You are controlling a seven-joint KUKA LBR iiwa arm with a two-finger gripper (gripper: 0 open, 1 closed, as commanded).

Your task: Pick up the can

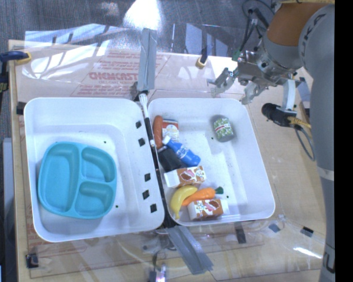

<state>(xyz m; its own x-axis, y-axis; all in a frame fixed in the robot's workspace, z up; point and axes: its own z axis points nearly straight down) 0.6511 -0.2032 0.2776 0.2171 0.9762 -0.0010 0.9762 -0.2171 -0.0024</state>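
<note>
Up top right, closest to the lens, your grey arm [317, 57] with its orange band was leaning in, and the gripper [242, 88] hung off it above the back rim of the right bin [256, 157]. Its fingers looked spread wide with nothing between them, so you weren't carrying anything at that point.

Just below and a bit left of the gripper sat the can [223, 128], lying on its side in the upper right part of that bin, well apart from the other stuff. I'd call this the approach step: you were lined up near the can but hadn't dropped in on it yet.

Next move, as I read it, needed you to shift toward the lower left of the frame, come down over the can, and close across its narrow width, since a can on its side could roll away.

Further out, a clutter pile ran along the bin's left wall: a blue bottle [182, 153], a banana [181, 197], a carrot [201, 195] and a small carton [206, 208]. Over in the left bin [76, 122] sat a teal divided plate [77, 180].
</note>
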